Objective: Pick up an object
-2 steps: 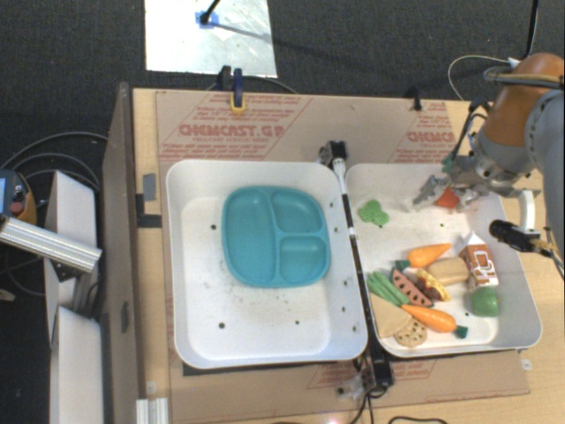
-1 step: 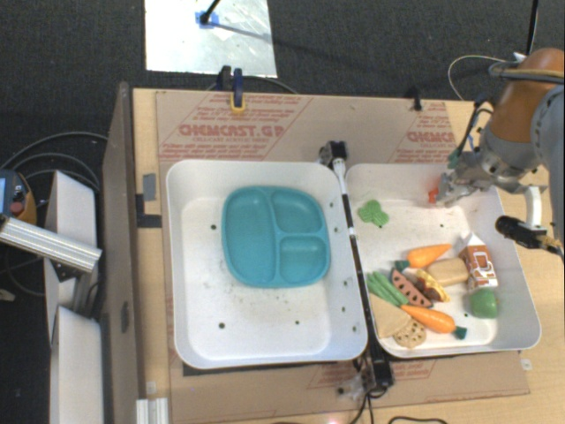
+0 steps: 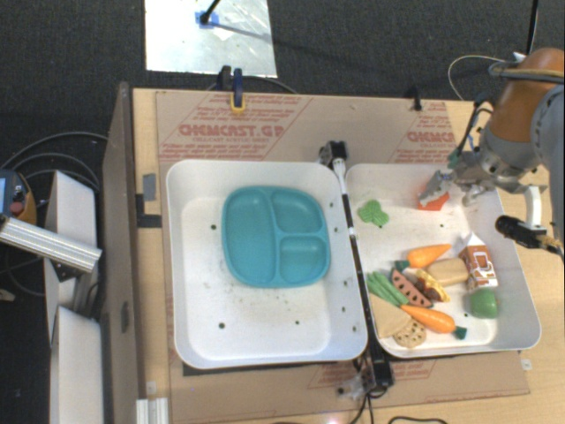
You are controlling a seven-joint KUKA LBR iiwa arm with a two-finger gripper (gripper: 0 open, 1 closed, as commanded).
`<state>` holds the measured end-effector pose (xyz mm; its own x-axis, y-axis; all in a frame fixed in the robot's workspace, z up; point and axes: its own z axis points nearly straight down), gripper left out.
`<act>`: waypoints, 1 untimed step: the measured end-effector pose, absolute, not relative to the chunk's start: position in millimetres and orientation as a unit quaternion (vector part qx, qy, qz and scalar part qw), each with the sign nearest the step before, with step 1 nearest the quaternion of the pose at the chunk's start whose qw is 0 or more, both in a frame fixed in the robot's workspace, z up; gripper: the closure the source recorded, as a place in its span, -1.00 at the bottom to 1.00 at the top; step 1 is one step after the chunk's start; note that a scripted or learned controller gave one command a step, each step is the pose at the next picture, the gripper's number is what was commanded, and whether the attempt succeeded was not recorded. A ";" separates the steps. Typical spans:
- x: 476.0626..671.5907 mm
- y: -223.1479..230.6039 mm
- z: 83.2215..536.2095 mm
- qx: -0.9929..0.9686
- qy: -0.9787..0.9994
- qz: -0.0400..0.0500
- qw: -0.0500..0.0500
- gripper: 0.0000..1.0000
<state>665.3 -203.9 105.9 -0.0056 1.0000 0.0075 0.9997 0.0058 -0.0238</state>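
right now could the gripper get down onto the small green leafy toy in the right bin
Probably yes. The small green leafy toy lies alone on bare white floor in the right bin, apart from the food pile lower down. The gripper hangs nearby above the bin's upper part, over a small orange-red piece, with nothing between them.

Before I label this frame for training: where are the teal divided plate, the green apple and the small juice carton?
teal divided plate (image 3: 275, 237), camera view, centre ridge.
green apple (image 3: 483, 304), camera view, middle of its top.
small juice carton (image 3: 479, 266), camera view, printed front face.

Small orange-red wedge (image 3: 433, 201), tilted, near the far edge of the right bin (image 3: 530, 329), well apart from the toy food pile (image 3: 433, 290).
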 end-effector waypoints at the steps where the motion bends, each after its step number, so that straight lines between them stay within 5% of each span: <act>1: 670.1 -152.7 85.2 -0.704 -0.710 -0.001 -0.002 -1.00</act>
<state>670.1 -152.7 85.2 -0.0080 1.0000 -0.0015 1.0000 0.0080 0.0046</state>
